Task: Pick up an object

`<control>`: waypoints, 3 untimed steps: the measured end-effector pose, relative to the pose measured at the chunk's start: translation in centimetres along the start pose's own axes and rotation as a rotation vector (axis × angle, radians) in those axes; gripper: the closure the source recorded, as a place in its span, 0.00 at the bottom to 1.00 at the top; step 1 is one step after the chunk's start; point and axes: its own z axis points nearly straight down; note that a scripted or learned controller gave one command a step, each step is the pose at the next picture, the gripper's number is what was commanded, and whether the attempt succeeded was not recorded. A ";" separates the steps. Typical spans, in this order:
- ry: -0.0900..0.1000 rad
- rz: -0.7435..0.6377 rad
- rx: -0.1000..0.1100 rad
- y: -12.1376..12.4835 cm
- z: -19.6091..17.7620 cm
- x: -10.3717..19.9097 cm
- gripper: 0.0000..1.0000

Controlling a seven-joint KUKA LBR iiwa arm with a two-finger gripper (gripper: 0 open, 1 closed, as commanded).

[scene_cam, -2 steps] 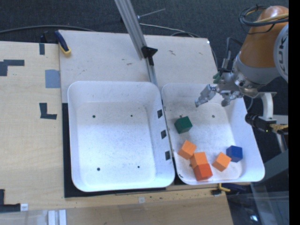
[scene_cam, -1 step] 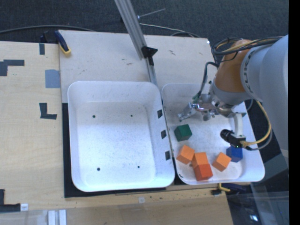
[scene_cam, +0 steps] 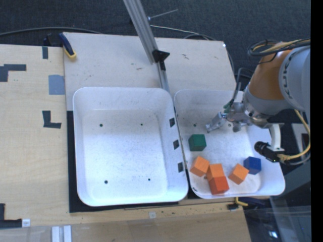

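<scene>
- The gripper [scene_cam: 216,125] hangs over the upper part of the right bin [scene_cam: 272,188], and whether its tips are spread or closed I cannot tell from this angle; nothing is visibly held.
- Nearest candidate: the green block [scene_cam: 197,142], just below and a touch left of the tool tip, standing alone on the bin floor.
- To do this well, I'd say line up straight above the green block, square the tool to two flat faces, and drop cleanly; its free sides give room.
- The rest crowd the lower end: three orange blocks [scene_cam: 200,166], [scene_cam: 217,179], [scene_cam: 238,174] near one another, the middle one seemingly stacked or tall, and a blue block [scene_cam: 252,164] beside the right wall.
- A grab there risks nudging neighbours.
- Blocks look hard, matte, sharp-edged cubes; easy to pinch on flats, slippery on corners.
- Both bins are smooth white plastic with rounded rims; the left bin [scene_cam: 81,135] sits alongside.
</scene>
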 end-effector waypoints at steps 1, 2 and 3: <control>0.000 -0.003 -0.002 3.7 -9.2 -1.4 0.00; 0.003 -0.007 -0.001 6.0 -10.3 2.4 0.00; 0.005 -0.006 0.011 -0.2 -6.0 8.3 0.00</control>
